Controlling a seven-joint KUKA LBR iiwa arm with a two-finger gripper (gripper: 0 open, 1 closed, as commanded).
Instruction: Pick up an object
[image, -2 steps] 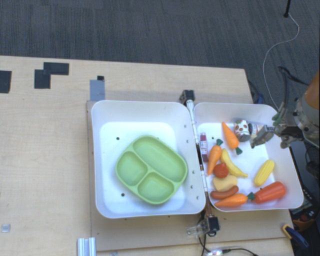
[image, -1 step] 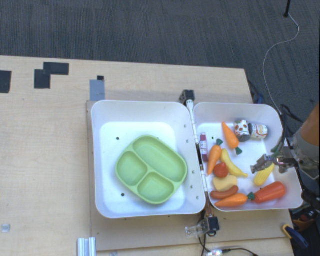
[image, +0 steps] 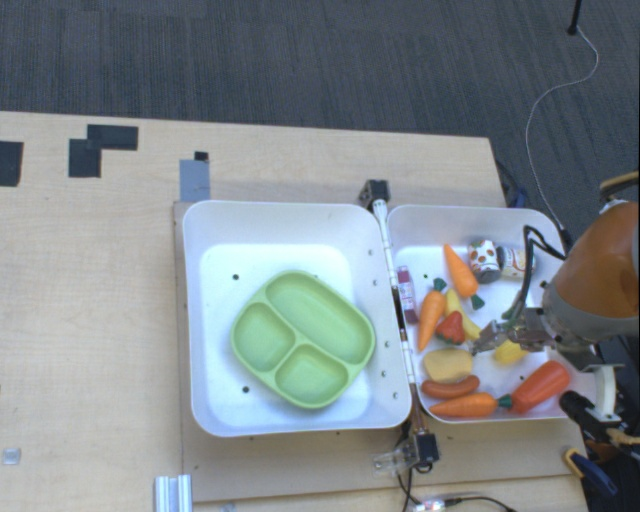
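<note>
Over the right-hand shallow white bin (image: 530, 222) on the table, your tool (image: 497, 338) hangs low among the plastic toy food, beside a small yellow piece (image: 510, 351) and a red strawberry-shaped toy (image: 453, 327). Whether it is spread or pinching, you cannot tell. Pick one target, centre over it, and keep off the long orange carrot (image: 430, 317) before closing.

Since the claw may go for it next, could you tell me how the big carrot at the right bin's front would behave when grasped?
The carrot looks like smooth toy plastic, so probably stiff, light and somewhat slippery. Its round, tapered body suggests it may roll or pivot if nudged. It lies near the bin's front wall, which could crowd the claw.
</note>
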